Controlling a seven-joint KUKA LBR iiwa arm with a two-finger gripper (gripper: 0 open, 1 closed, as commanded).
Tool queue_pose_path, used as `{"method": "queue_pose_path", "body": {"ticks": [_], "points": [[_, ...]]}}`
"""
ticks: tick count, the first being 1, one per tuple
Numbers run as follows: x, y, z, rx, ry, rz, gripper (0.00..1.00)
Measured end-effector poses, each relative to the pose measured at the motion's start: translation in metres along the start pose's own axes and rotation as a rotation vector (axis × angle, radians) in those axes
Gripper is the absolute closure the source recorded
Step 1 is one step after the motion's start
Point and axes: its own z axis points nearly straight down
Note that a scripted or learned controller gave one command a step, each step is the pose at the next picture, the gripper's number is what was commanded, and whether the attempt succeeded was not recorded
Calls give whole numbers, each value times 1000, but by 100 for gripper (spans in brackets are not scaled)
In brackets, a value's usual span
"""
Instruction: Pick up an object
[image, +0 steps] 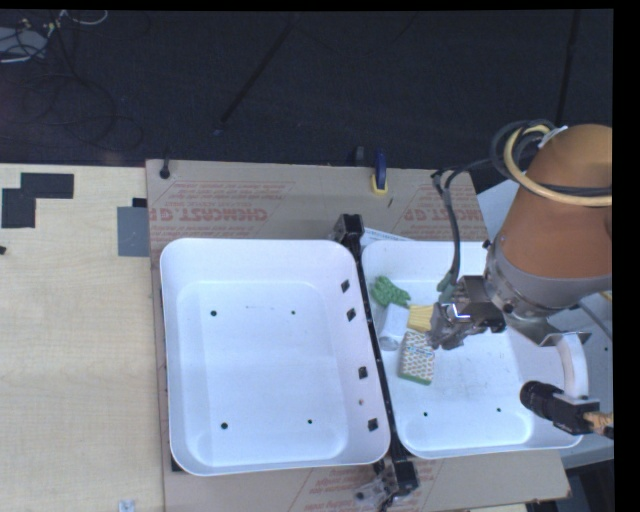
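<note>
The grey arm with its broad orange band (560, 215) reaches in from the right and ends in a dark metal two-finger hand (452, 325) that hangs low over the right-hand shallow white plastic bin (470, 425), in that bin's upper middle part. Whether the hand is apart or together cannot be told: its tips are a dark, blurred cluster, and nothing can be made out between them.

Just left of the hand, and touching or nearly touching its tips, lies a small yellow block (421, 317). Below and to the left of the hand rests a flat rectangular packet with a green-and-white speckled pattern (417, 359), tilted a little, with its upper end close under the yellow block. Further left of the hand, beside the bin's left wall, sits a crumpled green leaf-like toy (389, 293), and between that toy and the yellow block lies a pale white-blue oblong piece (394, 322), whose exact shape is too faint to tell.

Well to the left of the hand, past the black clips (362, 372) that join the two bins, stands the left-hand shallow white plastic bin (185, 400). Both bins rest on a brown cardboard sheet printed with red letters (230, 205), which lies on the pale wooden bench (70, 350). Below and to the right of the hand, at the right bin's edge, a black cylindrical fitting (548, 404) juts in, with a white curved bracket (572, 365) just above it. Above the hand, a black cable (455, 230) runs down along the arm.
</note>
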Motion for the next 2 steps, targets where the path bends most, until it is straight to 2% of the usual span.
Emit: {"method": "queue_pose_path", "body": {"ticks": [1,2], "points": [[-3,66,-9,-13,-3,-1,100],[39,29,-9,-7,-1,0,100]]}}
